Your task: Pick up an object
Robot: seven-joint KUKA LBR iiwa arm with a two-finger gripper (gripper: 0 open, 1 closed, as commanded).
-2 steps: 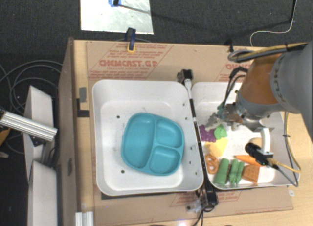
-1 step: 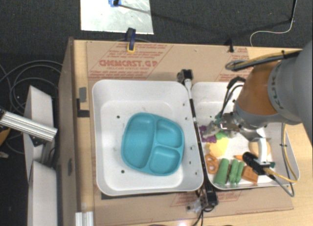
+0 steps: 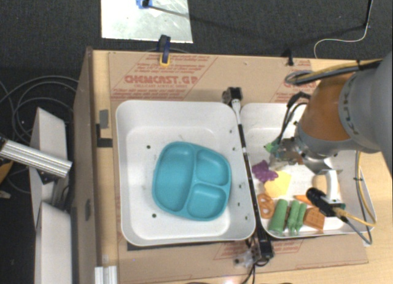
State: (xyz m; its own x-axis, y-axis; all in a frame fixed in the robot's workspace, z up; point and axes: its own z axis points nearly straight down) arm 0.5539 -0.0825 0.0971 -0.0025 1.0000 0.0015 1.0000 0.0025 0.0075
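Arm reaching over right bin, tool hanging above purple toy, grip state not discernible; blue tray lying in left bin.

Two white bins: the left bin holds a plain turquoise divided plate; in the right bin, a purple piece at 11 o'clock of a pale yellow block, two green sticks at its 6 o'clock (an orange pretzel shape at 9 o'clock of them), brown waffle-patterned square, grey arm with orange band
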